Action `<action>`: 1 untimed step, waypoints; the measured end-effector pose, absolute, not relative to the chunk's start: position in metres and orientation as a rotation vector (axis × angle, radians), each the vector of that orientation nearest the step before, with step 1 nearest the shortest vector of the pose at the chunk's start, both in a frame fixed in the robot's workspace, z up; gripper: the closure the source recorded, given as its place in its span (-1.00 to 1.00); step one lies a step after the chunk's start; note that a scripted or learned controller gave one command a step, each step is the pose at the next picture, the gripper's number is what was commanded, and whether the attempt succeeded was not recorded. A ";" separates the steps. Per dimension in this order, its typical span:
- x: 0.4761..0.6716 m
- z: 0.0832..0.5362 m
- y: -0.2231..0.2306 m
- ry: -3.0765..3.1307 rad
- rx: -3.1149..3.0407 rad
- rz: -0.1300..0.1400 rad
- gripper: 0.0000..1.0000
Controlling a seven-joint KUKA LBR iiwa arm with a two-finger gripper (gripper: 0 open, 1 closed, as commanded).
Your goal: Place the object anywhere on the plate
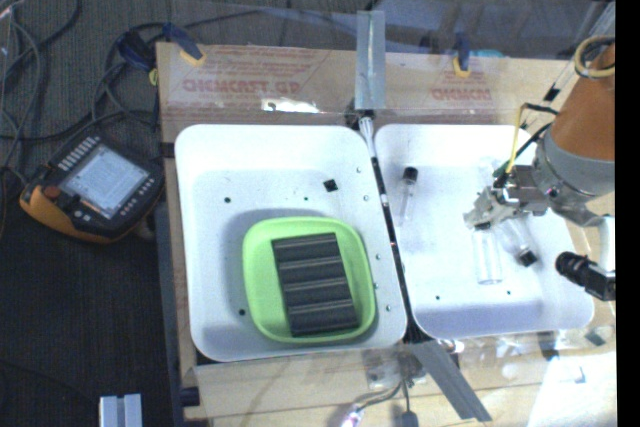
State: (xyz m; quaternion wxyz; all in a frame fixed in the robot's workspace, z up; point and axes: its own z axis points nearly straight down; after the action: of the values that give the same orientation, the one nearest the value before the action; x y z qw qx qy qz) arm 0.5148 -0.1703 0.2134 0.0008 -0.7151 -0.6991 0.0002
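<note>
Two white bins (pixel 200 215): gripper (pixel 487 212), grip state unclear, hovers over clear vials (pixel 488 260); slippery, they could miss the green plate (pixel 257 255).

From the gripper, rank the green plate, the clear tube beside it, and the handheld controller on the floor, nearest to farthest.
1. Clear tube, right bin, just below the gripper.
2. Green plate, left bin.
3. Controller, floor, far left.

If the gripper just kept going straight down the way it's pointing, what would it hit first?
Probably the clear vial lying on the right bin's floor, just below the gripper. Depth is hard to judge from this slanted view, so it might meet bare floor beside it.
</note>
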 end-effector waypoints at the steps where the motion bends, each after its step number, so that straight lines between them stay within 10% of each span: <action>1: 0.515 0.213 -0.170 -2.195 -2.245 0.001 -1.00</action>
State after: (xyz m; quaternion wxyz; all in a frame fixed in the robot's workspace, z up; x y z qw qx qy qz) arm 0.5148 -0.1703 0.2135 0.0008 -0.7151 -0.6990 0.0003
